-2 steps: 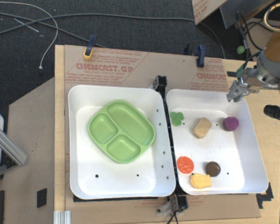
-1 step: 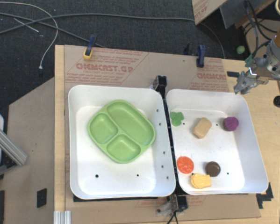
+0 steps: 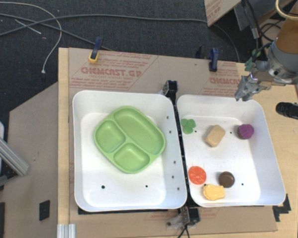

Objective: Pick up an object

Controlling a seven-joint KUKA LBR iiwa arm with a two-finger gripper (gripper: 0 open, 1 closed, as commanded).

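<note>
from my seat i see the gripper (image 3: 246,91) hanging over the far rim of the right bin (image 3: 267,147), near its far right corner, and i cannot tell how it is set (too small and dark against the board). nothing is in its grasp. the right bin holds six small things: a tan block (image 3: 215,135) near the middle, its long axis running from near-left to far-right, a purple ball (image 3: 245,131) to its right, a green piece (image 3: 188,125) by the left wall, an orange disc (image 3: 197,175), a brown ball (image 3: 226,179) and a yellow lump (image 3: 214,192) lying crosswise at the near edge. the left bin (image 3: 82,152) carries a green divided tray (image 3: 129,139), turned diagonally.
</note>
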